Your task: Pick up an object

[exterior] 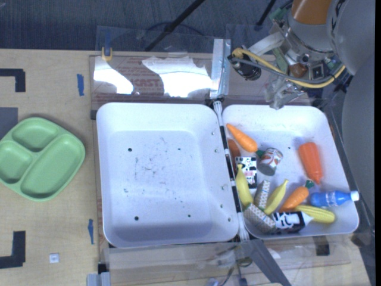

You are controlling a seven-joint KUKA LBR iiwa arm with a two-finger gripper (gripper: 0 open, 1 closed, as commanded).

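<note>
Your gripper (284, 94) hangs at twelve o'clock over the right bin (339, 151), finger state impossible to tell. Nothing picked yet: the nearest carrot (242, 137) lies at seven o'clock from it. Your next move calls for descent and alignment.

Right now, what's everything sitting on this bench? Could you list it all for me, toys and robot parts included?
Bins: 2, white, side by side; left bin, right bin.
Carrots: 3, orange, right bin; one near its left wall, a fat one at right, a small one lower down.
Bananas: 3, yellow, right bin, low;.
Can: 1, silver and red, middle of right bin.
Bottle: 1, blue with white cap, right bin's right side.
Divided plate: 1, green, bench at far left.
Clear panel: 1, reflective, behind left bin.
Arm: 1, grey with orange band, top right.
Gripper: 1, above right bin's far rim.
</note>
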